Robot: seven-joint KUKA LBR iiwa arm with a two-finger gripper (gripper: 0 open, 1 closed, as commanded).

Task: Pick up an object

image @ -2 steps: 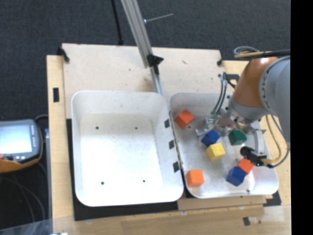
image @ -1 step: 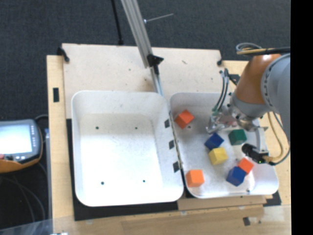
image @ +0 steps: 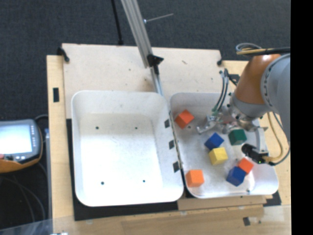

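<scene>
Your counter [image: 98, 67] carries two smooth white bins; take the right bin [image: 195, 102] as landmark. The tool [image: 221, 124] hovers over its middle in the approach step, its state impossible to tell. The blue cube [image: 214, 141], seemingly hard plastic, sits just below: next, descend squarely.

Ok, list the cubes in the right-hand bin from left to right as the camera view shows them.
Upper orange cube → lower orange cube → upper blue cube → yellow cube → lower blue cube and green cube, about level.
</scene>
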